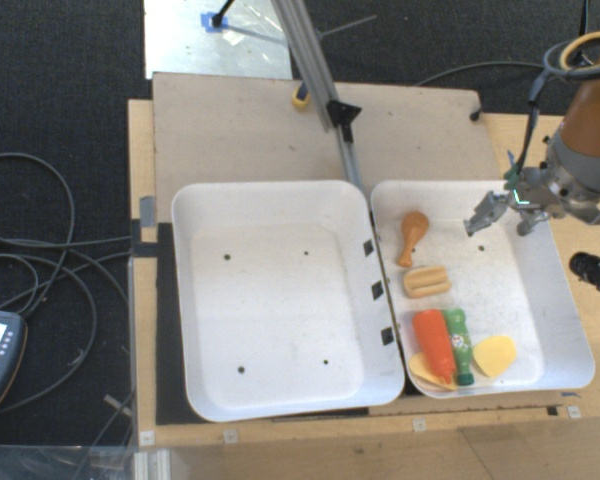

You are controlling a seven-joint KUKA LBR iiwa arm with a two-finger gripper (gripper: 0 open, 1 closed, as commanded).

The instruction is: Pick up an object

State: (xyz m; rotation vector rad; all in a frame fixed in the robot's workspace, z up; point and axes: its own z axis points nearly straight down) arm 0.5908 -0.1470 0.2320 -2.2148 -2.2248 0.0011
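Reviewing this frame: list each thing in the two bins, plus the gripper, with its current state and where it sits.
gripper: raised over the right bin's far part, nothing seen in it
chicken drumstick: lying loose in the right bin
hot dog bun: lying flat, mid-bin
carrot: lying against the green bottle
green bottle: on its side, near corner
yellow chip: flat beside the bottle
left bin: resting beside the right bin

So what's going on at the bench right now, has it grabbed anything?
Nothing shows in its grasp. The gripper hangs over the upper part of the right bin, apart from the toy food below it. A drumstick and a hot dog bun lie near the bin's left wall; a carrot, a green bottle and a yellow piece cluster at the near end. The left bin sits beside it.
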